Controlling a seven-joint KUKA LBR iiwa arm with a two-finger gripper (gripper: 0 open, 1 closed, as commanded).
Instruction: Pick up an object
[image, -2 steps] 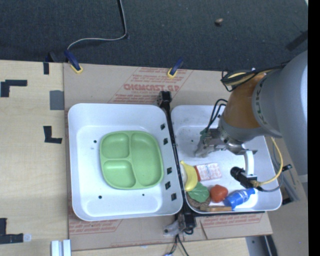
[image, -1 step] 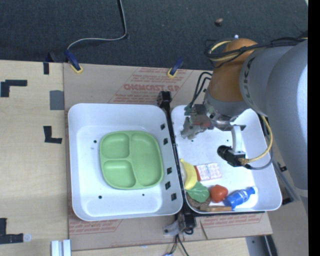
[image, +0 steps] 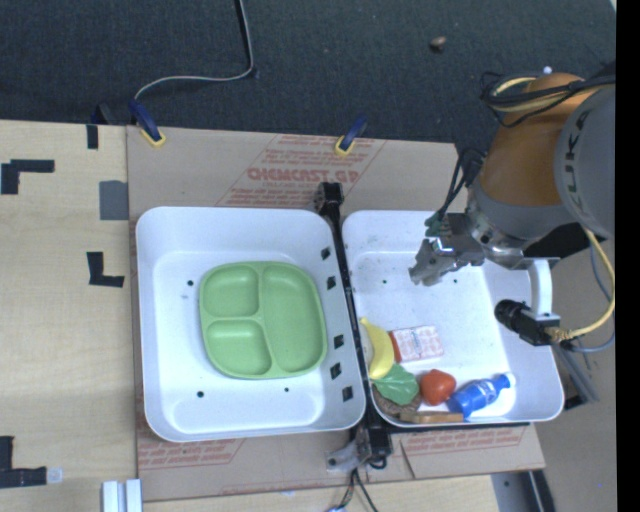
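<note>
A cardboard-covered bench is being viewed from above, with dark carpet beyond its far edge and 2 shallow white bins sitting side by side. The left bin (image: 160, 300) is being occupied by a green divided plate (image: 263, 319). The right bin (image: 520, 330) is being reached into by the grey arm, and the gripper (image: 432, 266) is being held over the bare far part of that bin, well apart from the objects. Whether the claw is set wide or narrow cannot be told; nothing is being seen between it.

The approach step is judged to be in hand, with no object yet picked. The pickable things are being clustered along the near edge of the right bin: a yellow banana (image: 380, 350), a green leafy toy (image: 394, 383), a red tomato (image: 437, 385), a blue bottle (image: 478, 393) lying on its side, and a small red-and-white packet (image: 416, 344) lying flat. For the next move, the gripper is probably being called toward the near side and then down over 1 item. The packet is looking flat and thin; the tomato, round and compact.
</note>
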